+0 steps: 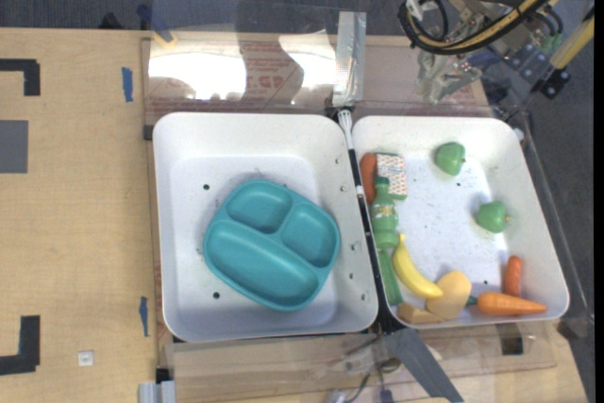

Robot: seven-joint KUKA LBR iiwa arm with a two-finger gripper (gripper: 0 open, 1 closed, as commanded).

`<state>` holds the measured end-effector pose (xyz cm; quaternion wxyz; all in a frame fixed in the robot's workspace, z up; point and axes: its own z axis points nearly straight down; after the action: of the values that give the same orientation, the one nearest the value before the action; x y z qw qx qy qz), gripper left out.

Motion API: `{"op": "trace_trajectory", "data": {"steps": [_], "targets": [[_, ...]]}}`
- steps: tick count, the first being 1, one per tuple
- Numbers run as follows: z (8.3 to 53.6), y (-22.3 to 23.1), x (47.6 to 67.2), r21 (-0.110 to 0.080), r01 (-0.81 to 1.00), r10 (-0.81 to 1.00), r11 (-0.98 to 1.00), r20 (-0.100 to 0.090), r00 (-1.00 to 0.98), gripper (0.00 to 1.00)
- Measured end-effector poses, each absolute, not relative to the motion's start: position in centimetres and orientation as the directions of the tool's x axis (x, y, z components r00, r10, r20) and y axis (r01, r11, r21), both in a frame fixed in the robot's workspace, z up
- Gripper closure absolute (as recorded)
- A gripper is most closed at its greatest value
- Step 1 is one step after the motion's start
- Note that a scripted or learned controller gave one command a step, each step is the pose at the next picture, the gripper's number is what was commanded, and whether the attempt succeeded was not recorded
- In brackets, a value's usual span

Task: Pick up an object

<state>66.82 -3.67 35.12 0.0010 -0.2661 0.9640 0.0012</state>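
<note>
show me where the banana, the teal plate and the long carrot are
banana (412,271), camera view, middle of its curved body
teal plate (272,243), camera view, ridge between its compartments
long carrot (508,303), camera view, middle of its length, in the right bin's near corner

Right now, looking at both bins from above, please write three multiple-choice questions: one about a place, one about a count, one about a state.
1. Where does the teal divided plate lie?
A. left bin
B. right bin
C. on the bench outside

2. How many round green fruits lie in the right bin?
A. one
B. two
C. four

3. Where is the gripper now?
A. pressed on the banana
B. above the far rim of the right bin, touching no object
C. inside the left bin

Answers:
1 A, the plate fills the left bin.
2 B, one fruit lies near the far wall, another near the right wall.
3 B, it hangs beyond the rim.
</note>
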Motion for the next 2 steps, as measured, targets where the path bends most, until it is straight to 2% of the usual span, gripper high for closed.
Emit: {"op": "trace_trajectory", "data": {"steps": [1, 2], "targets": [[40.2, -11.7, 66.8, -0.009, -0.85, -0.85, 0.526, -0.007, -0.526, 1.0], [42.2, -17.0, 66.8, -0.006, -0.98, -0.98, 0.199, -0.005, -0.199, 1.0]]}}
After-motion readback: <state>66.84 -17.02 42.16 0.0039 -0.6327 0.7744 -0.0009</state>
